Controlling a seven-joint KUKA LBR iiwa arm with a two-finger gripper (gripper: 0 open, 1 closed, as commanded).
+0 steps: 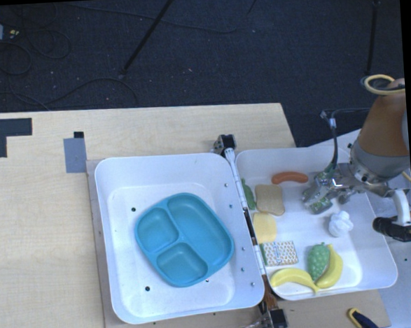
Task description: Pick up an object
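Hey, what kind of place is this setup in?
Probably a robotics lab: a robot arm reaches over two white bins on a wooden bench, toy food like a banana lies inside, and cables cross the dark carpet.

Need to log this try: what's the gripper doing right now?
Gripper: low in the right bin, near the white object; open or shut cannot be told.

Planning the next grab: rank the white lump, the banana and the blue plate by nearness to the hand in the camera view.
1. White lump: just below the hand, right bin.
2. Banana: bottom of the right bin, lower left of the hand.
3. Blue plate: left bin, across the divider.
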